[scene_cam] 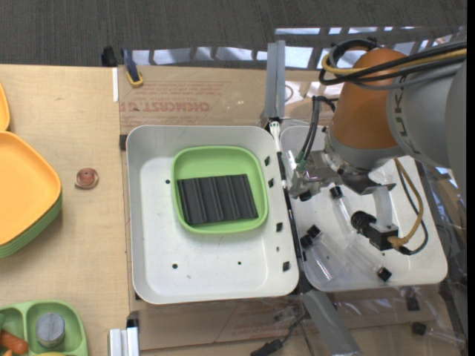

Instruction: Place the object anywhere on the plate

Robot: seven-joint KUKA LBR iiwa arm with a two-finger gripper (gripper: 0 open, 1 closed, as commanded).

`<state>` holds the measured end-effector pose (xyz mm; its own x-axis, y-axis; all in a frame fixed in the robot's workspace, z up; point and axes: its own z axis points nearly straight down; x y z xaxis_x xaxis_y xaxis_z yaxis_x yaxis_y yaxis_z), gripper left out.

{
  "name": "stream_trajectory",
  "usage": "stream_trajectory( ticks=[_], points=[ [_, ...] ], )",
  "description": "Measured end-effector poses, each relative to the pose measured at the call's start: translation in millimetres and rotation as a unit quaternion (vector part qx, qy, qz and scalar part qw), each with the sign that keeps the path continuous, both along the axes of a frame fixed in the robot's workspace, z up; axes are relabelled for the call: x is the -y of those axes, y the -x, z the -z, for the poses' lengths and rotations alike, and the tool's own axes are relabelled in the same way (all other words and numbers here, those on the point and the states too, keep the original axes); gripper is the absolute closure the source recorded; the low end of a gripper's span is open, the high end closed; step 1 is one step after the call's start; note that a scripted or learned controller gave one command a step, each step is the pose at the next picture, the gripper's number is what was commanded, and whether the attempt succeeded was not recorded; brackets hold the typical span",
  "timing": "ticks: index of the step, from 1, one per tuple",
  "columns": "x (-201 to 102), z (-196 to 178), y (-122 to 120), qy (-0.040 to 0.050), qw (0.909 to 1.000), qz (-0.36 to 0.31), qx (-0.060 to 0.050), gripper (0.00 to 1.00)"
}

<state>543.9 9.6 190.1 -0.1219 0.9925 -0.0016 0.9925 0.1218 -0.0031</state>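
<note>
Plate [220,160], green and square with rounded corners, sits in the upper middle of the left bin [156,258], and a dark grey ribbed rectangular block [218,199] lies flat on it, covering most of the plate's floor toward its near edge and tilted slightly against the plate's sides. Left bin is white and shallow, with bare floor in front of and to the left of the plate. Right bin [415,265] adjoins it along a common wall and is largely covered by the arm [371,106], whose orange band sits above the wrist. Gripper [306,184] hangs over the left part of the right bin, just beside the shared wall and apart from the plate; whether it is wide or narrow cannot be told, since its tips are hidden among cables and clear plastic. Tabletop [59,110] to the left carries a stack of orange plates [26,191], a small reddish knob [87,176] and a green compartment tray [41,328] at the lower corner.
</note>
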Motion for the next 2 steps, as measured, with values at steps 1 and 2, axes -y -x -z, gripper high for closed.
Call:
stream_trajectory(
  ticks=[1, 2],
  points=[
    [-26.2, -0.2, -33.7, -0.0002, 0.9960, -0.090, 0.000, 1.00],
    [-26.2, -0.3, -33.7, -0.0002, 0.9960, -0.090, 0.000, 0.00]
  ],
)
